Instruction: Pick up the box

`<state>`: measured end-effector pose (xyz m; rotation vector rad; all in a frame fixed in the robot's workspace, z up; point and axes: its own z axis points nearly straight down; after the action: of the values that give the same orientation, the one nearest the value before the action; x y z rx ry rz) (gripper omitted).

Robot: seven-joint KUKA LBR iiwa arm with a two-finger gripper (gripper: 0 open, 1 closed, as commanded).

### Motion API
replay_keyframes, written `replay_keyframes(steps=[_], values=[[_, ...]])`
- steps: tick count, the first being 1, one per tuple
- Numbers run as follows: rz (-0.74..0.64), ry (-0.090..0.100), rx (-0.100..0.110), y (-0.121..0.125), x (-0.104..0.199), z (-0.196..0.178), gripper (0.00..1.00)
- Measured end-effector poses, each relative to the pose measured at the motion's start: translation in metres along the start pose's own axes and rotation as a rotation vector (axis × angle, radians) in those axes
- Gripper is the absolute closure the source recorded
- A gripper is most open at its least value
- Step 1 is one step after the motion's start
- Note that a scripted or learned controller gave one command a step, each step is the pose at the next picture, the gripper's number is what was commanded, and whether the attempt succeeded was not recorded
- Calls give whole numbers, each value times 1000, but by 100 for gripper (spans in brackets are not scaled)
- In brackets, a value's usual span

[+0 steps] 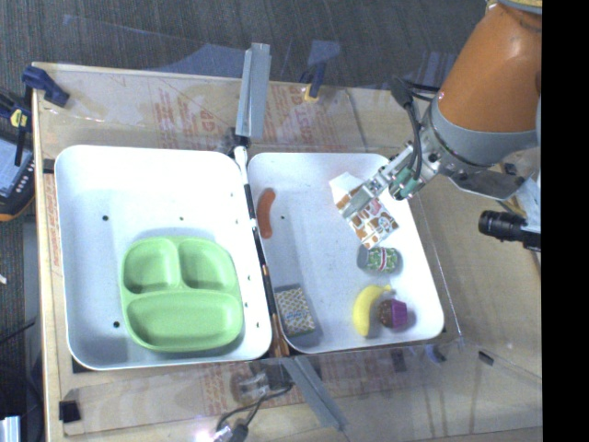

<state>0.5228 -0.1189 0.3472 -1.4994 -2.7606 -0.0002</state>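
Observation:
The box (368, 214), small with white sides and a colourful printed face, hangs tilted over the upper right part of the right bin (317, 168). My gripper (381, 190) comes in from the right under the orange-banded wrist and is shut on the box's upper right end. The box's lower end points toward a small round can (380, 261).
The right bin also holds a sausage (266, 212) at its left, a patterned sponge (295, 309) at the front, and a banana (368, 310) beside a purple item (395, 314). In the left bin (92, 168) lies a green divided plate (182, 295).

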Motion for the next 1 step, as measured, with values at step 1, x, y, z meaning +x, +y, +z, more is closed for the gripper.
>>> replay_keyframes(steps=[1], values=[[284,2,4,-26,28,167,100]])
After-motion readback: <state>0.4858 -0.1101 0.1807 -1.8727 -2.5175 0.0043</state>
